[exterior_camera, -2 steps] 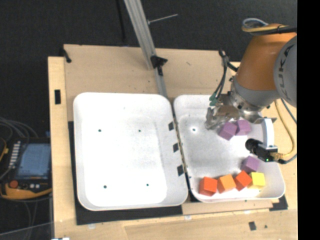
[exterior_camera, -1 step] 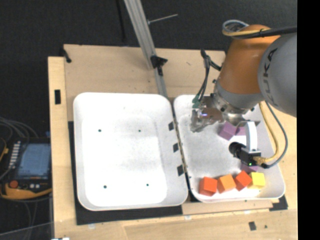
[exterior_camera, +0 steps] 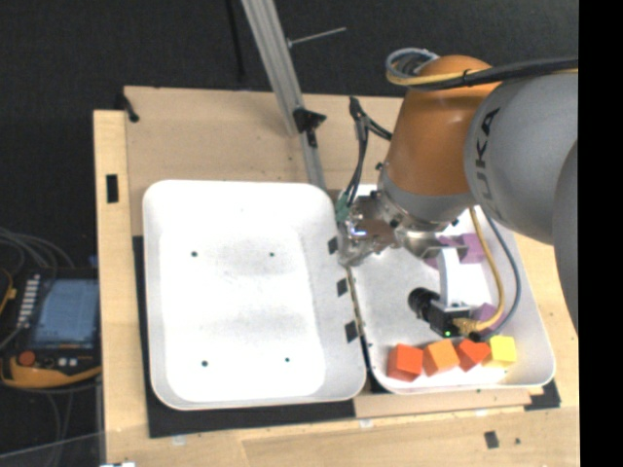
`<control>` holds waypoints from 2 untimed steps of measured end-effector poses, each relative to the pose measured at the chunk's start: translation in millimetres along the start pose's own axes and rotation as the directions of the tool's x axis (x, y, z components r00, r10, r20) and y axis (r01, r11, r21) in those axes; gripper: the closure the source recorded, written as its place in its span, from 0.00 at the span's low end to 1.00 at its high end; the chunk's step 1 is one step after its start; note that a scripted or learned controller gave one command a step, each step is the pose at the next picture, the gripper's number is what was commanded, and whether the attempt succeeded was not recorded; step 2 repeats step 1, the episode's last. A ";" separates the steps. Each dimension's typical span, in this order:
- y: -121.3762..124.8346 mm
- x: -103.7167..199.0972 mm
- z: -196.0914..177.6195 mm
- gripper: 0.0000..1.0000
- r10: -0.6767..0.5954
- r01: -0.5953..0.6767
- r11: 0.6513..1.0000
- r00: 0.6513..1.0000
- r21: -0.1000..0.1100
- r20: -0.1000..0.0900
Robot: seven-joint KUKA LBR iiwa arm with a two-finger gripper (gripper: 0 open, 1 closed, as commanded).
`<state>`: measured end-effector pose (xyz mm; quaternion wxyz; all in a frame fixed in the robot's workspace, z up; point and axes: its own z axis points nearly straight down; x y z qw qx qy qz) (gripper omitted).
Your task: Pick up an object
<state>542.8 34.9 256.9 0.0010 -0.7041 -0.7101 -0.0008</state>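
We are seeing four blocks lying in a row along the near edge of the right bin point(exterior_camera: 389, 305): a red-orange block point(exterior_camera: 406, 361), an orange block point(exterior_camera: 443, 356), a red block point(exterior_camera: 473, 352) and a yellow block point(exterior_camera: 502, 348). A purple piece point(exterior_camera: 470, 252) is lying farther back. The gripper point(exterior_camera: 362, 238) is hanging over that bin's far left part, apart from the row; we cannot tell how its jaws are standing. The left bin point(exterior_camera: 234, 261) is sitting just beside
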 end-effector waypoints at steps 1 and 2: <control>-13.2 40.4 10.2 1.00 0.002 -0.002 1.000 1.000 0.001 0.002; -13.2 40.4 10.2 1.00 0.002 -0.002 1.000 1.000 0.001 0.002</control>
